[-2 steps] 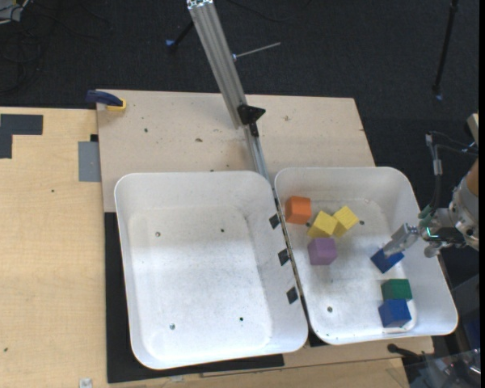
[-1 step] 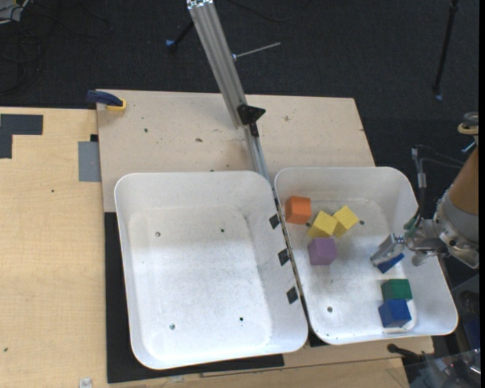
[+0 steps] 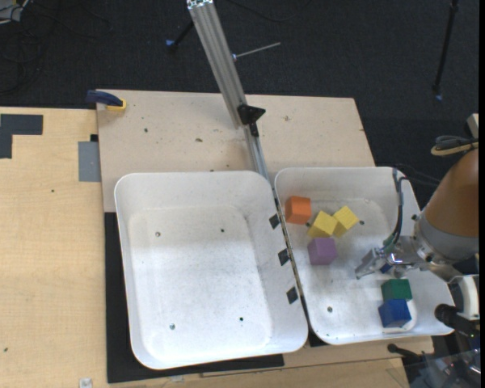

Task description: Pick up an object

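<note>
Beside green block (image 3: 398,288) (right bin (image 3: 339,176)): gripper (image 3: 372,263)

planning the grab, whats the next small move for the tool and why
Probably ease the tool toward the purple cube: it lies just beyond the tool's tip in the right white bin, slightly apart from the two yellow cubes, while the green cube sits beside the wrist.

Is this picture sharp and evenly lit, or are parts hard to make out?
In the camera view, the white bins look bright and washed out, the floor behind is nearly black, and the gripper is soft and blurry, while the coloured blocks such as the orange one read clearly.
</note>
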`<state>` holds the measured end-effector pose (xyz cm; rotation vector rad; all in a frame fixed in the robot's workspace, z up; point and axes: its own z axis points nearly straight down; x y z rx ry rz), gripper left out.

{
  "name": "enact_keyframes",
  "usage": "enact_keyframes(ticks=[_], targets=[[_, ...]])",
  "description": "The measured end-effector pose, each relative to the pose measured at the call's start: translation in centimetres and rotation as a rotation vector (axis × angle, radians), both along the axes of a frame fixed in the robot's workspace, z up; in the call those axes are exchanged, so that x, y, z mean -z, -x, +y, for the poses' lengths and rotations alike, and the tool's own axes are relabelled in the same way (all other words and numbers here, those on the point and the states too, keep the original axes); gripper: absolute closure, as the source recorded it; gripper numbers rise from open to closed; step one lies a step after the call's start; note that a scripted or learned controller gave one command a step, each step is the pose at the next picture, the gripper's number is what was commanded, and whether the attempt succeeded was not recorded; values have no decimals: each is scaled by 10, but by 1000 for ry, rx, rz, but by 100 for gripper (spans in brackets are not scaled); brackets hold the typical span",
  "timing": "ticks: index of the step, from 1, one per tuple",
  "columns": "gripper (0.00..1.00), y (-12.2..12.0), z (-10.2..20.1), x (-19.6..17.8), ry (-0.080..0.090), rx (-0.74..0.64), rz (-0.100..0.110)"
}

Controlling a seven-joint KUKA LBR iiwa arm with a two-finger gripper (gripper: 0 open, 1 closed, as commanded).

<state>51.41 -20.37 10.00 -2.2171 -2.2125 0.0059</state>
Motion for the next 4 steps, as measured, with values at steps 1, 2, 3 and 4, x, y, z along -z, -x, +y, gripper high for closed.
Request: enact_keyframes(ticks=[1,2,3,4], targets=[[0,0,0,8,3,3,-7],[100,0,0,-1,1,8,-5],[100,0,-2,-43,4,0,-10],[100,-2,-1,-86,4,-3,-11]])
